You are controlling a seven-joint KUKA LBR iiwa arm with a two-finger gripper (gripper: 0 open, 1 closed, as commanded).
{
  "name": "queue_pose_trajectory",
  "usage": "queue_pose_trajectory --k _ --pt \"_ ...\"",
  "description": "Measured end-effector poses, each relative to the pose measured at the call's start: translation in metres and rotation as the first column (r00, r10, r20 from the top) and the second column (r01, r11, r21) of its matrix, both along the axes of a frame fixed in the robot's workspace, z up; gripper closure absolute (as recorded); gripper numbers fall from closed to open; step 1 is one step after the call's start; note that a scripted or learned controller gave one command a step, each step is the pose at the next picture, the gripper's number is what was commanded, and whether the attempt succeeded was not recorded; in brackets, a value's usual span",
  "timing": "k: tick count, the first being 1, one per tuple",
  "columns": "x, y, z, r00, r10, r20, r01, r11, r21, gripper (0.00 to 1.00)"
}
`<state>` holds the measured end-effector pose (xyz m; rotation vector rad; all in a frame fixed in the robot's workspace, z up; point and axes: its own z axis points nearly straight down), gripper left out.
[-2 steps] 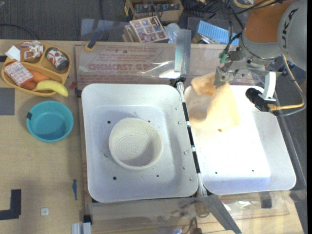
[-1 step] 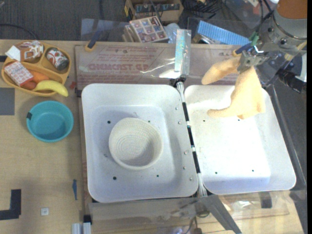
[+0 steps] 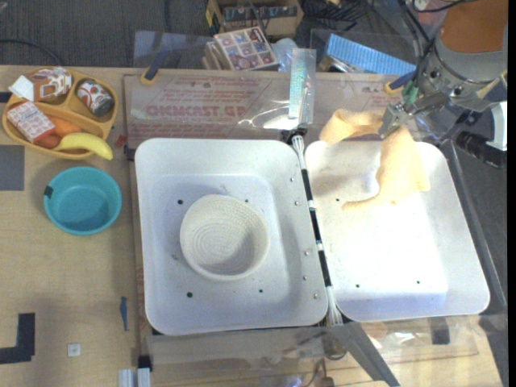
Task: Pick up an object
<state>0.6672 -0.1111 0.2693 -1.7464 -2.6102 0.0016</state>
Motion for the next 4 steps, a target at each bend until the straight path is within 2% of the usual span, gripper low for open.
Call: queue_pose_trajectory --k 1,2,3,4 --pt "0.0 -0.007 -0.04 1.0 0.023 0.001 -0.023 1.0 0.0 1.0" --pt "-0.026 -0.03 -0.016 0.992 0.124 0.001 -0.124 0.992 0.0 1.0" --pt "0.0 0.022 -0.04 0.907 0.42 0.004 -0.42 0.907 -0.001 1.0" --pt "-0.006 0.017 -0.055 0.969 0.247 0.002 -0.247 0.969 0.0 1.0"
